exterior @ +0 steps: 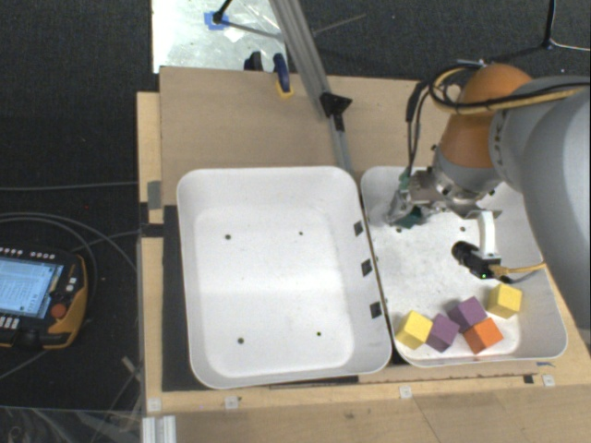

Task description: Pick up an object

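While your arm [517, 127] reached in from the right, its grey body and orange band sat over the far part of the right bin [388, 187], and the gripper [407, 213] hung low near that bin's far left corner, close to the wall shared with the left bin [268, 275]. You could not have read from this view whether the gripper was spread or pressed together, since its tip showed only as a small dark and greenish cluster against the white floor, and nothing could be seen between its parts. Your candidate objects all lay well apart from it, gathered along the near edge of the right bin: a yellow cube [415, 328] sat furthest left, with a purple cube [442, 332] just beside it, a second purple cube [469, 311] next to that, an orange cube [483, 336] touching or nearly touching the purple pair, and a second yellow cube [505, 300] furthest right. You also had a small black part with a white bracket [477, 252] hanging between the gripper and the cubes. Off the bench to the left, a teach pendant [37, 289] lay on the dark floor with its screen lit
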Available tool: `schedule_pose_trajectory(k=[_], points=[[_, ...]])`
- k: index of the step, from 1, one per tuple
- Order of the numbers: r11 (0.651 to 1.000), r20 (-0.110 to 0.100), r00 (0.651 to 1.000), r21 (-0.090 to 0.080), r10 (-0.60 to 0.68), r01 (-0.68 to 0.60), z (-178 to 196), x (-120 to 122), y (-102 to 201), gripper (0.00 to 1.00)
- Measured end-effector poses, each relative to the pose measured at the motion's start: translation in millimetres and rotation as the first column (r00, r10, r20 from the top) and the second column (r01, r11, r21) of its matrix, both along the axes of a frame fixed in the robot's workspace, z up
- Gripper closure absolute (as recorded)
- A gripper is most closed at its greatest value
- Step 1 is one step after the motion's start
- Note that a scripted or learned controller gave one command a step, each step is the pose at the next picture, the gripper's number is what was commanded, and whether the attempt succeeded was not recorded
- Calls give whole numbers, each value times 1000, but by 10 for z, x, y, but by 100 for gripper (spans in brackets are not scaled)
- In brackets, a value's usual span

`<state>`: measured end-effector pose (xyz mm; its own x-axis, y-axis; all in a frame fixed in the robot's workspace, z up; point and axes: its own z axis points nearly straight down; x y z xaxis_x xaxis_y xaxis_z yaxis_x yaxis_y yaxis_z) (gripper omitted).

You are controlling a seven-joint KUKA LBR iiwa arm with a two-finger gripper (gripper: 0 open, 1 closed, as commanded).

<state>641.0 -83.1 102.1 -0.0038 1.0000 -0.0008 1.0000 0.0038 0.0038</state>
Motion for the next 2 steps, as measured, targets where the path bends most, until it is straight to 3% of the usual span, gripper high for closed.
schedule_pose_trajectory(k=[1, 2], points=[[1000, 3, 1000, 4, 8, -8, 928, -450, 730, 100], [1000, -6, 1000, 5, 8, -8, 875, -638, 1421, 100]])
